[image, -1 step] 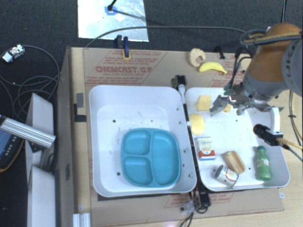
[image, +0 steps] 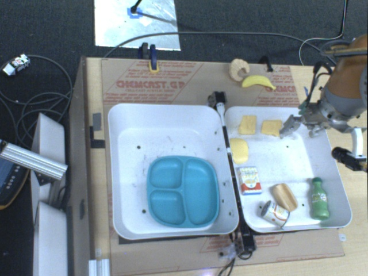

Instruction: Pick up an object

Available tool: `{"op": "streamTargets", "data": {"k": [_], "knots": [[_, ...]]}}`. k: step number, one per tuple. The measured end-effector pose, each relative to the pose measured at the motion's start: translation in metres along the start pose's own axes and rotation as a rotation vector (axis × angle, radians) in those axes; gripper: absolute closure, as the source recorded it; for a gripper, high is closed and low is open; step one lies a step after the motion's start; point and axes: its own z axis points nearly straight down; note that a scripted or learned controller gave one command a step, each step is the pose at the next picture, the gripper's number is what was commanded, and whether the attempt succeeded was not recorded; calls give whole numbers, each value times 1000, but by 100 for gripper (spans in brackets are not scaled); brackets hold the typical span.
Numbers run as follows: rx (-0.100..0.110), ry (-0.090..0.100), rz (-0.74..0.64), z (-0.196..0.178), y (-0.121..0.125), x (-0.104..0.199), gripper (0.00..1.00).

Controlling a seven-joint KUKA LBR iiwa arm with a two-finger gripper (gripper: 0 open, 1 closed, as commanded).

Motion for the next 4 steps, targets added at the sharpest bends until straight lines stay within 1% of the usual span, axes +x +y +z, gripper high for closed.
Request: {"op": "streamTargets", "data": {"k": [1, 2, 3, 4], "knots": [[-1, 1, -1, 2, -39, -11, 0], [-1, 2, 0, 61, -117, -11, 0], [-5, 1, -3, 34, -28, -11, 0], [-3, 2, -3, -12, -50, 80, 0]]}}
